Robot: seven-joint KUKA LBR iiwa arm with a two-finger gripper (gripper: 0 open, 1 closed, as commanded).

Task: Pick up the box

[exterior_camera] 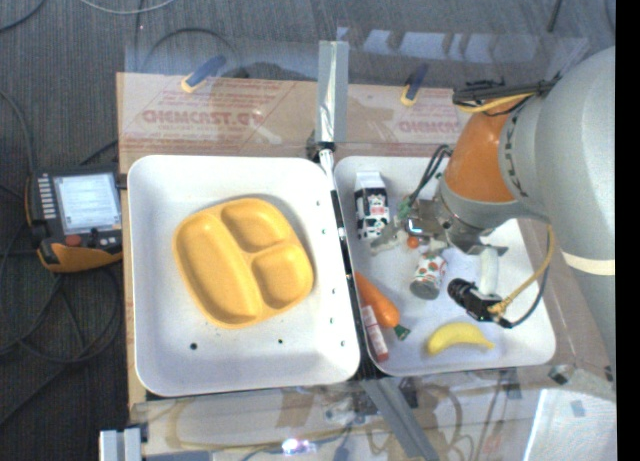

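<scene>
The box point(371, 207) lay in the right bin point(520, 344), at its far left part, close beside the wall that it shares with the left bin point(150, 249). It looked like a small white carton with dark print, lying flat, its long side running along that wall.

The main risk, as I judged it, was crowding. A small can point(428, 276) sat just toward the near side and right of the box, a carrot point(378, 301) lay nearer still along the same wall, and a banana point(459, 339) rested well apart from the box toward the bin's near edge. A descent slightly off line could have struck the bin wall or nudged the can instead of closing on the box. The box's flat pose also left little height to grip, so a slip seemed likely.

The arm reached in from the right of the box, its orange band point(485, 159) bent over the bin's far right part, wrist pointing down. The gripper point(418, 227) hung just right of the box, beside it rather than over it. Whether it was wide or narrow could not be told, nor whether it touched the box.
</scene>
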